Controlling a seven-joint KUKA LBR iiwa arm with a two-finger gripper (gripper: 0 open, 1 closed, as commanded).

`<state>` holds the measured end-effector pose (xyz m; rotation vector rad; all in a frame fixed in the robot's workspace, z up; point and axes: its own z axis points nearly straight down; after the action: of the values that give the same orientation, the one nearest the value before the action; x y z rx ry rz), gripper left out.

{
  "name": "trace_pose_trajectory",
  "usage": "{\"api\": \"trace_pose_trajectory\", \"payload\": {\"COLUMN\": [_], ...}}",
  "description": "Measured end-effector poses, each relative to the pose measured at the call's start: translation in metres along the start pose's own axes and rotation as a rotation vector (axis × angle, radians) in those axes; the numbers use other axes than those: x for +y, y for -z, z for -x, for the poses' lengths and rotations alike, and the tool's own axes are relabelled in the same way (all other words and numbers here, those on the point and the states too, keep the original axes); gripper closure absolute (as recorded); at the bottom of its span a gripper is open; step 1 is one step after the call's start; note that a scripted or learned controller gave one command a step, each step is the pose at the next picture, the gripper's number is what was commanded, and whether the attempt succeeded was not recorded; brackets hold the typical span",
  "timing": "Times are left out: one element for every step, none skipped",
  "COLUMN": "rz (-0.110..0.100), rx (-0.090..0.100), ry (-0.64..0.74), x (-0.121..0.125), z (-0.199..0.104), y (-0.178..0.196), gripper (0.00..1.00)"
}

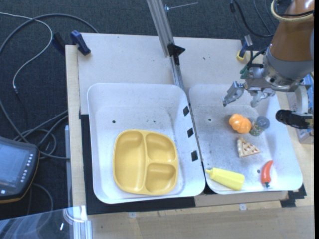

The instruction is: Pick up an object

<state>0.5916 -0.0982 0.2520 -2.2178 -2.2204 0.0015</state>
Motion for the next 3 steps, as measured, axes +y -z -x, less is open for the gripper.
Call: {"api": "trace_pose_trajectory", "payload": {"rz": [0.001,-0.006,-0.004], "rx": [0.000,0.000,0.000], "ry": [0.000,-0.002,0.000], "x": [0.000,0.001,0.009], "z": [0.000,0.007,0.002], "y": [0.000,-0.060,-0.110], "gripper": [0.00,0.00,0.00]}}
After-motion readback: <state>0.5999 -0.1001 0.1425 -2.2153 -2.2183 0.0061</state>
